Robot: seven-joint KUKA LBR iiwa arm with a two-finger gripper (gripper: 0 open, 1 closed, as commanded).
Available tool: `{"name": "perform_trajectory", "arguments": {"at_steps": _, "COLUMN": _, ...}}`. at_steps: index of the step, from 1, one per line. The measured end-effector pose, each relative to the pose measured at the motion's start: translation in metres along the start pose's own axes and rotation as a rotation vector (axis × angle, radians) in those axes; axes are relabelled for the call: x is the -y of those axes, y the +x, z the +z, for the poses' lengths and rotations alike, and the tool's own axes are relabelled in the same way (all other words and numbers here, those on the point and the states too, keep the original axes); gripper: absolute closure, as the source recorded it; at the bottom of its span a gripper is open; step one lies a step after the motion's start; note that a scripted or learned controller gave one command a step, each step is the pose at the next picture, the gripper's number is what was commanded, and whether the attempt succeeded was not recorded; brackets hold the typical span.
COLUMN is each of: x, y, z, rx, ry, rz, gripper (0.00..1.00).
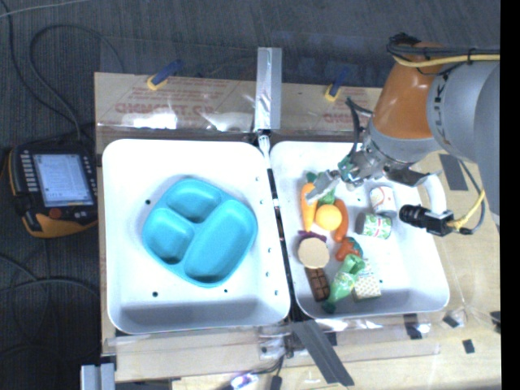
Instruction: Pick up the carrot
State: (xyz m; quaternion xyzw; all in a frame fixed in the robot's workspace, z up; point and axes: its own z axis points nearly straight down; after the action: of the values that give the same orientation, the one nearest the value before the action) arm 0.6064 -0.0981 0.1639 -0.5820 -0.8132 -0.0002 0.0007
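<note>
One arm point(422, 104) bent down into right bin point(422, 291) | pincer point(351, 169) grip state unclear | carrot point(308, 205) just beside

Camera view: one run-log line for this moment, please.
stage: approach | orange carrot: lying in right white bin, left side, beside yellow lemon | gripper: above bin's upper part, carrot not held

I see two white bins side by side on the surface point(122, 96). The left bin point(122, 299) holds a blue divided tray point(200, 230), lying tilted. The right bin point(422, 287) holds a cluster of toy food: a yellow ball point(328, 217), a round tan disc point(313, 253), a chocolate bar point(318, 283), a green-and-white carton point(376, 226), a white can point(380, 197). A pendant point(53, 185) lies left of the surface, on the dark floor.
</note>
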Motion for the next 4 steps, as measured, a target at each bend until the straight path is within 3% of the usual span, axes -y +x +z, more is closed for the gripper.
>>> {"name": "perform_trajectory", "arguments": {"at_steps": 1, "x": -0.025, "y": 0.011, "z": -0.02, "rx": 0.002, "ry": 0.001, "rz": 0.151, "gripper": 0.0}}
{"name": "perform_trajectory", "arguments": {"at_steps": 2, "x": 0.017, "y": -0.016, "z": 0.074, "rx": 0.008, "ry": -0.011, "rz": 0.003, "gripper": 0.0}}
{"name": "perform_trajectory", "arguments": {"at_steps": 3, "x": 0.06, "y": 0.032, "z": -0.031, "rx": 0.0, "ry": 0.0, "rz": -0.009, "gripper": 0.0}}
{"name": "perform_trajectory", "arguments": {"at_steps": 4, "x": 0.018, "y": -0.008, "z": 0.071, "rx": 0.001, "ry": -0.001, "rz": -0.145, "gripper": 0.0}}
